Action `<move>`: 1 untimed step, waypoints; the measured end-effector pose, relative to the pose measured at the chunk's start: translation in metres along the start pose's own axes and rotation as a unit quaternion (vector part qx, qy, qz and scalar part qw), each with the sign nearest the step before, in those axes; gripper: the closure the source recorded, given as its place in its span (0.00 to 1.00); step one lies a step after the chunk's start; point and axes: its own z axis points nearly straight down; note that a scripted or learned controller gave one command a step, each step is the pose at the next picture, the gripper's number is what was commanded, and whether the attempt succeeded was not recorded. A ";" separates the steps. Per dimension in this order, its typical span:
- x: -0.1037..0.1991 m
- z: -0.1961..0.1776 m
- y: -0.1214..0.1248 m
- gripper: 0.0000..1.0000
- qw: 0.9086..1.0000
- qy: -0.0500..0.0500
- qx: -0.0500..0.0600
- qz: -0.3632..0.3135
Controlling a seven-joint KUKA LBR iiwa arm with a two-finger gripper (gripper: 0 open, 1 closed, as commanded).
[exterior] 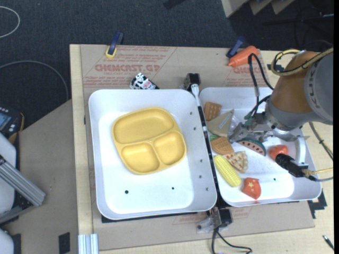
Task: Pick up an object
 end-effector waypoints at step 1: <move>0.000 -0.012 0.001 1.00 1.000 0.000 -0.002 0.000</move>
